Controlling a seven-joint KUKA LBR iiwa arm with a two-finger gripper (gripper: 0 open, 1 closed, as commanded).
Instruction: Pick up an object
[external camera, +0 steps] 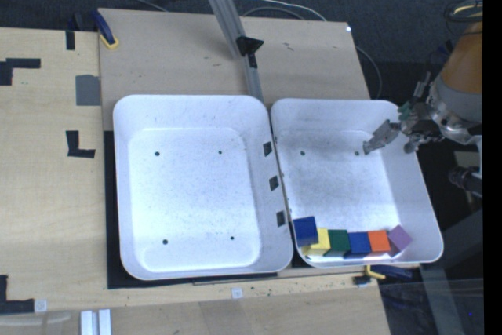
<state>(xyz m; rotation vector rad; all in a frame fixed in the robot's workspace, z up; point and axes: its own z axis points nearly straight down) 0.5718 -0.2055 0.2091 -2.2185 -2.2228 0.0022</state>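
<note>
Blocks lay crowded along the right bin's near wall. Pincer hovered spread, holding nothing; a clean grasp likely needed the loose purple block.

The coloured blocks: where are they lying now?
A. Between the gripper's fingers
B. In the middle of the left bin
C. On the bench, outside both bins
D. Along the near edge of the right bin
D: the coloured blocks sit in a row against the near wall of the right bin, apart from the gripper.
</note>
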